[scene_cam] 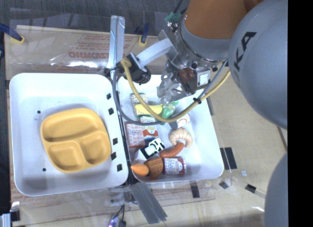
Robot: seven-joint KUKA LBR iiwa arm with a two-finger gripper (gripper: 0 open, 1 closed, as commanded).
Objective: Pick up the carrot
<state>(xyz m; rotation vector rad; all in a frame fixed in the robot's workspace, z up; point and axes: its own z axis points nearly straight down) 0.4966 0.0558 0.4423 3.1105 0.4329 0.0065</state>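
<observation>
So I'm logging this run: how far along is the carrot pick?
Nothing looks done yet: the carrot lies at the near end of the right bin, beside a small red can. In hand: the gripper hovers over the bin's far end, above other items. Left: move to the carrot, grasp, lift.

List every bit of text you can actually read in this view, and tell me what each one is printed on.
"KA" on the grey arm casing; the rest of the word is cut off.
Red print on the clear sheet behind the bins: too blurred to read.
White marks on the black packet: not legible.
Labels on the red-and-white packet and the small can: too small to read.
</observation>
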